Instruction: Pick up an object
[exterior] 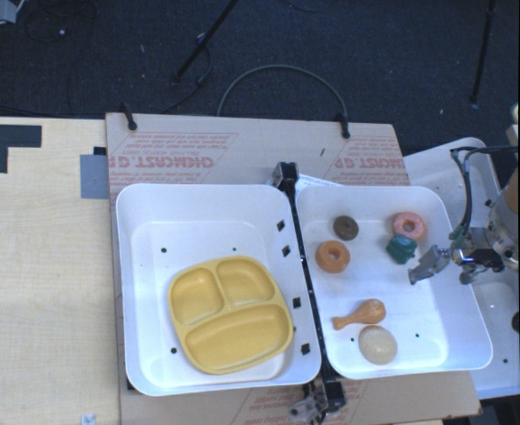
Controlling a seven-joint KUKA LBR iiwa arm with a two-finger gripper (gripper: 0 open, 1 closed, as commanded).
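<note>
White plastic, two shallow bins side by side on the table: the left bin [144, 237] carries a yellow divided tray [231, 313], while the right bin [454, 343] holds six small play-food pieces. The gripper [446, 265] hangs over the right bin's right-hand side, jaws apart and holding nothing, one grey finger [424, 266] pointing left toward the toys.

Nearest the jaws is a teal block [401, 250], just left of that finger and touching a pink doughnut [408, 227] behind it. Further left sit a brown doughnut [332, 257] and a dark ring [345, 228]; toward the near wall lie an orange drumstick [362, 314] and a pale egg [377, 344], close together.

All look like light, hollow or foam-like toys, unlikely to break and probably smooth enough to slip under a glancing pinch. The teal block seems the most practical target: compact, with sides the jaws could close across, though its contact with the pink doughnut leaves little room on that side. The drumstick would likely be best taken across its thick end, not its thin handle. The egg, rounded and slick-looking, appears the likeliest to squirt free. The doughnuts, lying flat, offer a rim pinched between hole and outer edge.
</note>
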